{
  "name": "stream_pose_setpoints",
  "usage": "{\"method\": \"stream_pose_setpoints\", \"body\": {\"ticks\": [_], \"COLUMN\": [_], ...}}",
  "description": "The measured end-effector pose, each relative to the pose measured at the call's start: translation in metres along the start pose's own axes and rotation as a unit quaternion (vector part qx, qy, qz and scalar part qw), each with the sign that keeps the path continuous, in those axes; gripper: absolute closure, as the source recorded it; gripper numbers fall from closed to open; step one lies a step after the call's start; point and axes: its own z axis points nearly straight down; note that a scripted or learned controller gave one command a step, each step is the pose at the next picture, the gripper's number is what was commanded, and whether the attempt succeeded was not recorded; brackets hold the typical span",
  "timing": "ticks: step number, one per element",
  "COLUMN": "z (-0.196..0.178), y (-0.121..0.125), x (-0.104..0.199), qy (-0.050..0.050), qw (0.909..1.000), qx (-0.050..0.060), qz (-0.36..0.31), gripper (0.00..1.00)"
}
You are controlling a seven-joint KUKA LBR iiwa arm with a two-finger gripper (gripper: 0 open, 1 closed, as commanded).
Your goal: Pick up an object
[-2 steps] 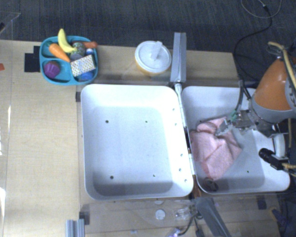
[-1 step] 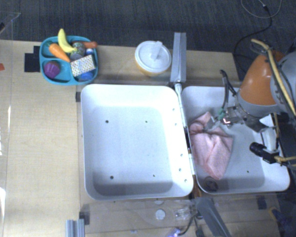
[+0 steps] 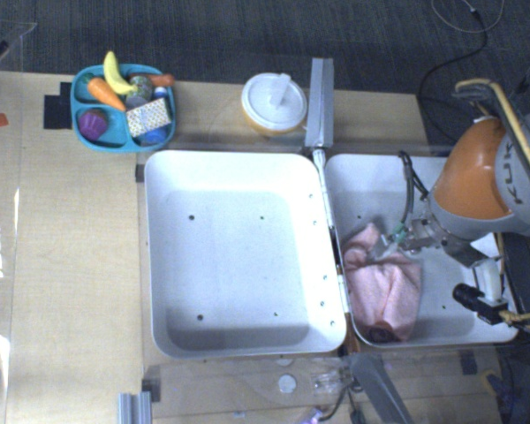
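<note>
right now we see the gripper (image 3: pixel 390 241) low in the right bin (image 3: pixel 442 170), touching the pink cloth's (image 3: pixel 384 290) top edge; finger state we can't tell.

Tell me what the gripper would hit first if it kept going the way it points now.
Most likely the pink cloth. The gripper sits low in the right bin, pointing down and toward the view's left, right at the cloth's upper edge. Depth is hard to judge; it may already touch.
</note>
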Motion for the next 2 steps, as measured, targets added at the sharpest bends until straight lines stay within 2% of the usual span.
{"method": "stream_pose_setpoints", "body": {"ticks": [1, 2], "z": [0.001, 0.000], "y": [0.026, -0.033], "x": [0.009, -0.013], "qy": [0.000, -0.001], "qw": [0.9973, 0.9987], "qx": [0.000, 0.000], "qz": [0.073, 0.051], "gripper": [0.00, 0.00]}}
